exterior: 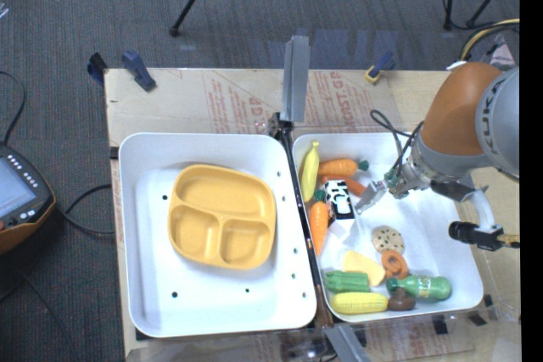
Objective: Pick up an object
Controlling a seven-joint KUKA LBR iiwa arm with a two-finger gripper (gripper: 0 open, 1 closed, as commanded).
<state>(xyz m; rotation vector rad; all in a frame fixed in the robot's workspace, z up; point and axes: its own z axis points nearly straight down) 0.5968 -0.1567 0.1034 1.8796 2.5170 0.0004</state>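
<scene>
Nearest the camera, along the right bin's (475, 267) front wall, the toys are packed tight: a corn cob (360, 302) lies crosswise against the rim, a green vegetable (348, 281) just behind it, and a green bottle (422, 288) lies crosswise to their right with a small brown piece (401, 299) at its base. A yellow wedge (365, 268) and an orange ring (394, 262) sit behind these, then a speckled cookie (389, 238). To the right of the cookie the bin floor is bare white up to the right wall, the widest free room in this bin.

The left bin (144, 182) holds a yellow divided tray (223, 214), with bare floor around it on all sides.

Farther back, against the divider between the bins, a carrot (318, 223) and a banana (310, 171) lie with their long axes running front to back. A black-and-white block (339, 199) sits just beside them, and a second carrot (342, 168) lies crosswise behind it, leafy end to the right.

The gripper (372, 195) hangs low just right of the block, tilted toward it, its fingers spread apart with nothing between them. The grey arm (462, 127) crosses the bin's far right corner.
</scene>
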